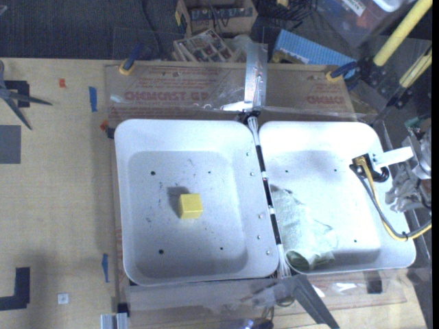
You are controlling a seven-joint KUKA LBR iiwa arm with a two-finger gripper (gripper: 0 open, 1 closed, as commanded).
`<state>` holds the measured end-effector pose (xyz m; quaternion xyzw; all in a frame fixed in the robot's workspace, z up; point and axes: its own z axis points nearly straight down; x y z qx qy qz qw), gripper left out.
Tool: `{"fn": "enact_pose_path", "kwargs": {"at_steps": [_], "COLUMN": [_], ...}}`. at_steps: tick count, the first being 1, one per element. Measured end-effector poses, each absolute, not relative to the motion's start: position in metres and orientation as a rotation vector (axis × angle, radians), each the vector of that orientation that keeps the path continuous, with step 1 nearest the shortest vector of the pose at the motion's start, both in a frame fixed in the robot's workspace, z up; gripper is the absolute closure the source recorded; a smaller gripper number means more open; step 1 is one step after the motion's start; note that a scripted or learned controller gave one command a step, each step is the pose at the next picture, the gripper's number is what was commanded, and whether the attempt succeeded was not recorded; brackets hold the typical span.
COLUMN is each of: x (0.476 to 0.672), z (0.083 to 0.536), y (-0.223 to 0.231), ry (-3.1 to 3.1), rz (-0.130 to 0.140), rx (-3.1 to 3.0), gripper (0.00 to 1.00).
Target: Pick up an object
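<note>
Gripper [410, 184] at the right edge of the right bin [343, 137], fingers obscured; whether they are spread or closed cannot be told. Yellow block [191, 205] lies mid-floor in the left bin [137, 142]. A crumpled pale cloth [302, 233] lies in the right bin's near-left corner.

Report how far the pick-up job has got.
Done: nothing visible yet. The yellow block lies on the floor of the left bin, and a crumpled pale cloth lies against the near left corner of the right bin. In hand: the arm's hand sits at the right bin's far right edge, away from both. Left: reach an object, grasp and lift it.
</note>
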<state>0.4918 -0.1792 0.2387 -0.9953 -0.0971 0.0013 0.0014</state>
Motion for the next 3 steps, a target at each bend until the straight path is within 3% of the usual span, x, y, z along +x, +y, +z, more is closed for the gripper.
{"fn": "enact_pose_path", "kwargs": {"at_steps": [1,2,3], "x": [0.478,0.500,0.500], "z": [0.210,0.241,0.251], "y": [-0.162,-0.120,-0.122], "ry": [-0.305,-0.318,-0.313], "rz": [0.004,0.001,0.001], "rx": [-3.124,-3.125,-3.125], "gripper": [1.00,1.00,1.00]}}
